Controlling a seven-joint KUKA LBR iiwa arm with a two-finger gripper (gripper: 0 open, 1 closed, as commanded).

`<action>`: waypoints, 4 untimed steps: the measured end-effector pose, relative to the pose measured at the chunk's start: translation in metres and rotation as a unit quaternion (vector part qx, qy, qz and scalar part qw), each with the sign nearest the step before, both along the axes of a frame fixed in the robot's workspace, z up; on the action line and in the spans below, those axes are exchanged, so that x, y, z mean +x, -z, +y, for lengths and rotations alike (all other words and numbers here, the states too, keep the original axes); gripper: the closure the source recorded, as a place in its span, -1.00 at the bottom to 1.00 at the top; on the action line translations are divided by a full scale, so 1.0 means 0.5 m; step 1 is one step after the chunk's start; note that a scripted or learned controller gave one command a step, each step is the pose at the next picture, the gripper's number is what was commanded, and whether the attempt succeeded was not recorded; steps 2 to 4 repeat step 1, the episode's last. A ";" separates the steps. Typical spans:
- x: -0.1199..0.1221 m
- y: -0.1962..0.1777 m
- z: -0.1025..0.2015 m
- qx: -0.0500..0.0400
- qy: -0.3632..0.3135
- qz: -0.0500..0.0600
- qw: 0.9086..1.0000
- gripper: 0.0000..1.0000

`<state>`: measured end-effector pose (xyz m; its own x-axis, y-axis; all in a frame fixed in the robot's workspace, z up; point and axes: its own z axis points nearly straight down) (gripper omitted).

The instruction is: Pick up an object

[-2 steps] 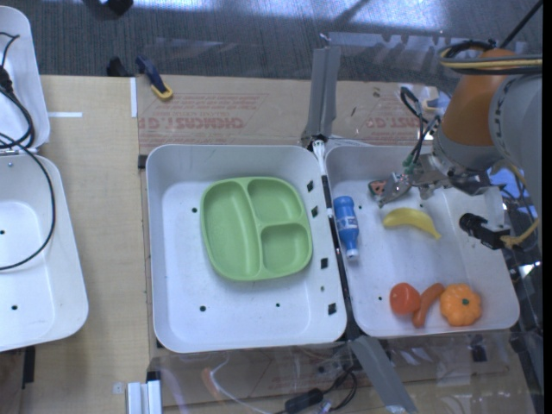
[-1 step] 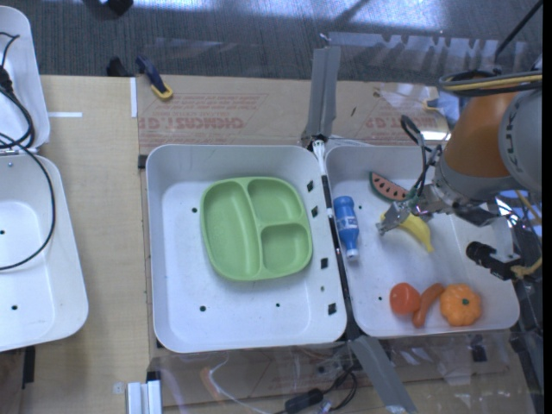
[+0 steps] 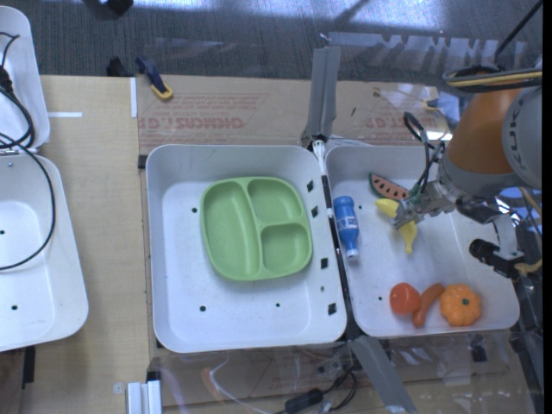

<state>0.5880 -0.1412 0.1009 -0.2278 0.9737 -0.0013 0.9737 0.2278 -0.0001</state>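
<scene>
My gripper hangs low in the right bin, at the upper end of a yellow banana. Its tip overlaps the banana from this angle. Whether it touches the banana cannot be made out. A watermelon slice lies just behind it, with a small yellow piece beside it. A blue bottle lies to its left along the bin wall. At the front of the bin sit a red tomato, a carrot and an orange pumpkin.
The left bin holds a green divided plate. The arm's orange band and grey wrist rise over the right bin's far right side. A white fixture with black cables stands at far left.
</scene>
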 end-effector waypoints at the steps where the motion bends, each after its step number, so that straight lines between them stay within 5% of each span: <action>1: 0.049 -0.193 0.136 0.000 0.019 0.000 1.000 1.00; 4: 0.049 -0.193 0.136 0.000 0.019 0.000 1.000 1.00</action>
